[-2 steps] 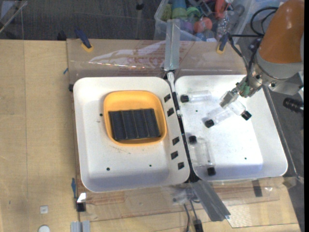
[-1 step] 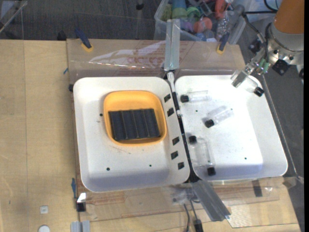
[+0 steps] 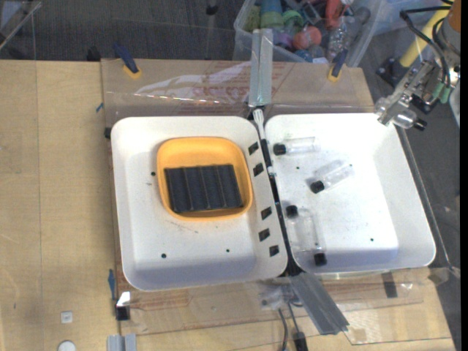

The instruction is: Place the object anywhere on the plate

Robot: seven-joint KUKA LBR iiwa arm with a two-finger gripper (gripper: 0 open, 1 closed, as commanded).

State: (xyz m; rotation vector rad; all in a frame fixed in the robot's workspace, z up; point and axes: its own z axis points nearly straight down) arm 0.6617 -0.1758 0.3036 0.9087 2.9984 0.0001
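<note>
An orange plate (image 3: 202, 150) with a dark ridged slab (image 3: 203, 188) on it lies in the left bin (image 3: 139, 218). Several clear vials with black caps lie in the right bin (image 3: 380, 196): one near the back left (image 3: 295, 145), one in the middle (image 3: 330, 175), one by the divider at the front (image 3: 306, 229). My gripper (image 3: 397, 112) hangs over the right bin's back right corner, well apart from the vials, with nothing seen in it.
A metal divider (image 3: 265, 174) with black clips runs between the bins. Behind them stands a clear tub of colourful toys (image 3: 311, 9). Cables and arm hardware crowd the right edge (image 3: 439, 72). Bare wooden bench lies at the left (image 3: 51, 196).
</note>
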